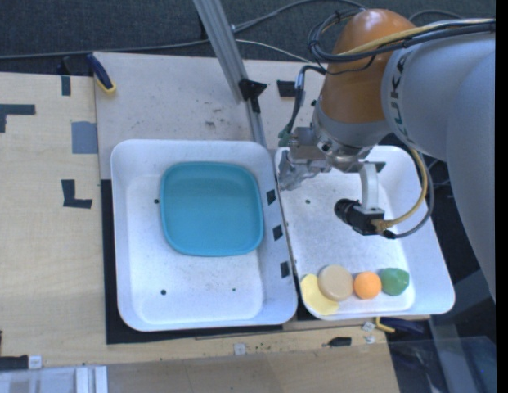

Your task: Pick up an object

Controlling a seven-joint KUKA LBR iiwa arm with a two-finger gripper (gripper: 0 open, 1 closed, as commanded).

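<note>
Two white bins are borne side by side on the bench (pixel 41 219). In the left bin (pixel 135 301) a teal plate (pixel 211 208) is laid flat. The end effector (pixel 301 169) is held over the right bin (pixel 429 293), by its far left corner (its state cannot be told). Along that bin's near edge a yellow piece (pixel 312 300), a tan disc (pixel 336 282), an orange ball (pixel 367 286) and a green object (pixel 394 281) are lined up.
</note>
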